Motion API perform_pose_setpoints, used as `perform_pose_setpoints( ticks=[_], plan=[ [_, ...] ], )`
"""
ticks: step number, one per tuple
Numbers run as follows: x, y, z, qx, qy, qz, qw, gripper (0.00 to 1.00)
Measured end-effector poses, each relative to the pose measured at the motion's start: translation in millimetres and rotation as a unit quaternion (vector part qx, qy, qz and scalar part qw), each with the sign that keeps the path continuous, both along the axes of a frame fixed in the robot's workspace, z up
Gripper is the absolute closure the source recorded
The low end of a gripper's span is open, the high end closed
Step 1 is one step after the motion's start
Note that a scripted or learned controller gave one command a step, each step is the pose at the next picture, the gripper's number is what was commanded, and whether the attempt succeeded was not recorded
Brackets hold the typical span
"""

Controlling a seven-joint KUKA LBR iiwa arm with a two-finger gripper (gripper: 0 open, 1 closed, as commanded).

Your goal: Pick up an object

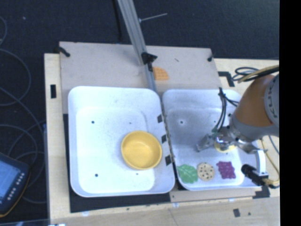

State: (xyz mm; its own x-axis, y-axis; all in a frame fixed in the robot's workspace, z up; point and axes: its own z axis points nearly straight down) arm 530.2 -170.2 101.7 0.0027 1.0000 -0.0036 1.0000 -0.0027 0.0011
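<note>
gripper sits low in the right bin, can't tell what it's doing; cookie lies just below it toward the near rim, green and purple bits flanking

A robotics lab or test cell is indicated. 2 shallow white bins are set side by side on a plain wooden desk, which is surrounded by dark floor strewn with loose cables. A metal rail is mounted above, and a handheld control tablet is seen at the lower left.
</note>
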Motion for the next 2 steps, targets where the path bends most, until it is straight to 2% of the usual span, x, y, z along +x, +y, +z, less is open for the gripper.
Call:
perform_pose_setpoints(
  ticks=[1, 2],
  plan=[
    [2, -1, 12, 0.0003, -0.004, -0.003, 1.0, 1.0],
    [0, -7, 75, 0.0005, -0.004, -0.001, 1.0, 1.0]
  ],
)
